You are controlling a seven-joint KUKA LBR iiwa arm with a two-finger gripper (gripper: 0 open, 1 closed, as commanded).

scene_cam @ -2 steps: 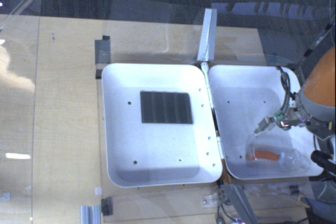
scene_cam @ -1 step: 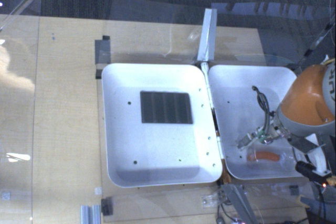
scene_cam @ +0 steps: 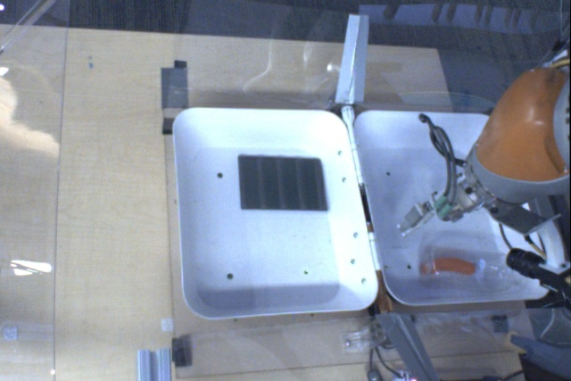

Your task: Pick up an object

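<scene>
At the near edge of the desk (scene_cam: 89,219), some clear plastic and metal fittings (scene_cam: 375,343) were seen just below the seam between the two bins. In the right bin (scene_cam: 393,147), close to its near wall, an orange-red object in a clear wrapping (scene_cam: 453,267) was seen lying flat on the white floor, its long side running along that wall. Just behind it, the claw (scene_cam: 426,213) was seen hanging over the middle of the right bin, pointed toward the divider between the bins; whether its fingers were apart or together could not be told, and nothing could be made out between them. The wrapped object lay apart from the claw. The arm's orange band (scene_cam: 526,125) was seen above the bin's right side. In the left bin (scene_cam: 196,192), a dark ribbed rectangular pad (scene_cam: 282,183) was seen lying flat near the centre, toward the far wall. Beyond the bins, an upright grey post (scene_cam: 352,58) was seen at the seam.
</scene>
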